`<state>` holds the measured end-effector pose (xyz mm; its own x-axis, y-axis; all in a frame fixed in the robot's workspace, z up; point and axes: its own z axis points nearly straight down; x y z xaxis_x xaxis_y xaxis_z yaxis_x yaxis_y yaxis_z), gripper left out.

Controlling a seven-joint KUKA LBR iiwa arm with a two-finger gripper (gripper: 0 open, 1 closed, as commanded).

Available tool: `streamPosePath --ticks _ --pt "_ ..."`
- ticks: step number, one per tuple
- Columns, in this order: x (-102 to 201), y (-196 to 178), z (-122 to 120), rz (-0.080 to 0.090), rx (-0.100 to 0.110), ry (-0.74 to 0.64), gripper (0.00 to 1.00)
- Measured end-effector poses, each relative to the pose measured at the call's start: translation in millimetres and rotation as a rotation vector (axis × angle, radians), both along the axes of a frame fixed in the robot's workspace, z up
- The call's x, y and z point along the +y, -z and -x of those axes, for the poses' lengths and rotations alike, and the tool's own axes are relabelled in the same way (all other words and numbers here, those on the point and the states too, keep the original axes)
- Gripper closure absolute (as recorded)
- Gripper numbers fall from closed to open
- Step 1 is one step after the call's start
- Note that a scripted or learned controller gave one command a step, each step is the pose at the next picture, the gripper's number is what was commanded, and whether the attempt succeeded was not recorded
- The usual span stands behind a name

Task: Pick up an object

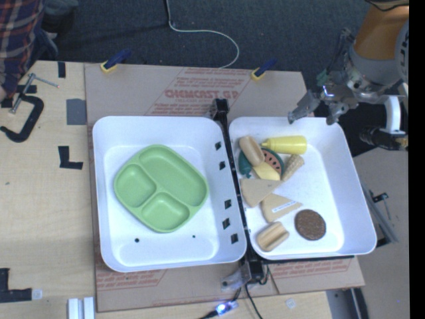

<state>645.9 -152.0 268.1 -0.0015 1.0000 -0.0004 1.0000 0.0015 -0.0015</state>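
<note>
The hand hangs over the right bin's far rim, its two fingers spread apart with nothing between them. Just below it and to its left lies the yellow bottle, long axis crosswise, nearest of the toy foods heaped further down. The fingertips blur against dark floor.

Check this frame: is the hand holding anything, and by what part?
Nothing is held. The hand hangs open above the right bin's far rim, with nothing between its fingers; the yellow bottle and other toy foods lie in the bin.
</note>
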Motion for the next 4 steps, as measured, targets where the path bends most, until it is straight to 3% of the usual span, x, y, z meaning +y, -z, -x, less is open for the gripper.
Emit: streamPosePath --ticks 1,2,3,4 --pt "53.8 101.4 51.0 -0.004 0.013 -0.002 0.00" --pt "58.1 188.1 64.5 0.000 0.002 0.000 0.00" --pt "57.7 173.3 63.2 0.001 -0.001 -0.001 1.00" --pt "99.6 79.1 142.7 -0.003 -0.001 -0.002 1.00"
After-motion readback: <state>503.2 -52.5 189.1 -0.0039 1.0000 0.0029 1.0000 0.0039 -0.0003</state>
